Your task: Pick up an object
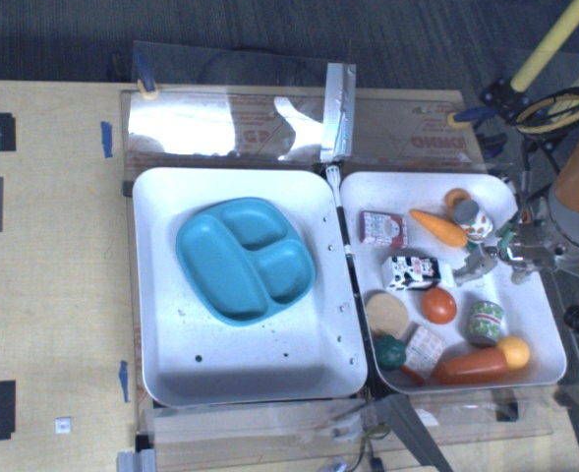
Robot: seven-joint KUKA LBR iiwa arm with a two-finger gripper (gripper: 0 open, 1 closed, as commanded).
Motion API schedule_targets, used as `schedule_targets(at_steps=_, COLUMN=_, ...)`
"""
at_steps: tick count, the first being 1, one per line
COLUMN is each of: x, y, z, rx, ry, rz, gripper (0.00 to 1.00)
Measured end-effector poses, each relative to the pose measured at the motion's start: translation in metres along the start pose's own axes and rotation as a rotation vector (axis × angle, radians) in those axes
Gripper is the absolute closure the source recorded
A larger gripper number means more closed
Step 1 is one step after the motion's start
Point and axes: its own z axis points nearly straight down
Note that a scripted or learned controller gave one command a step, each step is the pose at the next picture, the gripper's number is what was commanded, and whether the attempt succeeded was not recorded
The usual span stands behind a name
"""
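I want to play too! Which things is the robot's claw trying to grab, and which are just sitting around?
For the job: gripper, carrot, tomato, cow-print box, small can, red sausage; any toy in the right bin could be picked.

Just lying about: blue divided plate, left bin, yellow pole.

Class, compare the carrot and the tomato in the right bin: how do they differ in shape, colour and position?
The carrot is long and tapered; the tomato is round. The carrot is orange; the tomato is red. The carrot lies slanted toward the bin's far side, while the tomato sits nearer the middle, beside the black-and-white carton. Both look like toy foods lying free in the right bin.
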Motion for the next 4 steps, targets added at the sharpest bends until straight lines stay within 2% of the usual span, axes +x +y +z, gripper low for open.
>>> schedule_targets(at_steps=1, x=0.002, y=0.067, z=0.024, rx=0.000, ry=-0.001, rz=0.044, gripper=0.00)
schedule_targets(at_steps=2, x=-0.019, y=0.116, z=0.108, rx=-0.002, ry=-0.002, rz=-0.031, gripper=0.00)
schedule_targets(at_steps=3, x=-0.018, y=0.118, z=0.096, rx=-0.006, ry=-0.003, rz=-0.034, gripper=1.00)
schedule_targets(at_steps=4, x=-0.008, y=0.110, z=0.001, rx=-0.007, ry=-0.003, rz=0.257, gripper=1.00)
